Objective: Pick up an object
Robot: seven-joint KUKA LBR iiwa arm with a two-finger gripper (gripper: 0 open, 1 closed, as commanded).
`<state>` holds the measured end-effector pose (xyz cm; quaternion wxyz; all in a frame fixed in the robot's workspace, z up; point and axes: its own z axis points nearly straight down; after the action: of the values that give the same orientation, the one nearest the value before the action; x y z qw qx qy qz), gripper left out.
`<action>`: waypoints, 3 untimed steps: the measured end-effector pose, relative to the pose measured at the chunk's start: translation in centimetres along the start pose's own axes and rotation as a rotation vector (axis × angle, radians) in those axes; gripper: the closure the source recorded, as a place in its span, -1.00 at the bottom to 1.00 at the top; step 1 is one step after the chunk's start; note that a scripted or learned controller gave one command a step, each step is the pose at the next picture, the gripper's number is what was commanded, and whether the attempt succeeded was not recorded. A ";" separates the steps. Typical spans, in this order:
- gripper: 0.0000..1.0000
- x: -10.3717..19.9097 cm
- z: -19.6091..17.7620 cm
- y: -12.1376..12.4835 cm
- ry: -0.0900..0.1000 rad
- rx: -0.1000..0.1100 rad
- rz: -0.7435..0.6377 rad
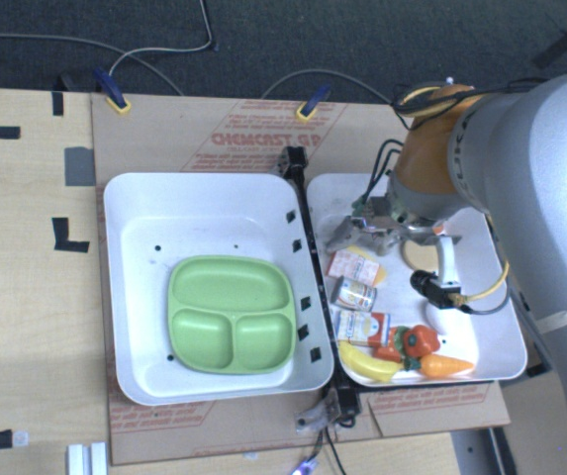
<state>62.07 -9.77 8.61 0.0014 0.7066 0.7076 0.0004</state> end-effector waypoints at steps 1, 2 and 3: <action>-1.00 -0.2 0.1 3.8 0.000 0.000 0.000; -1.00 -0.7 0.1 4.8 0.001 0.001 -0.001; -1.00 2.5 -9.9 -1.0 0.002 0.002 -0.001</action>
<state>61.03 -7.24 18.49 0.0000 0.7064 0.7079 0.0003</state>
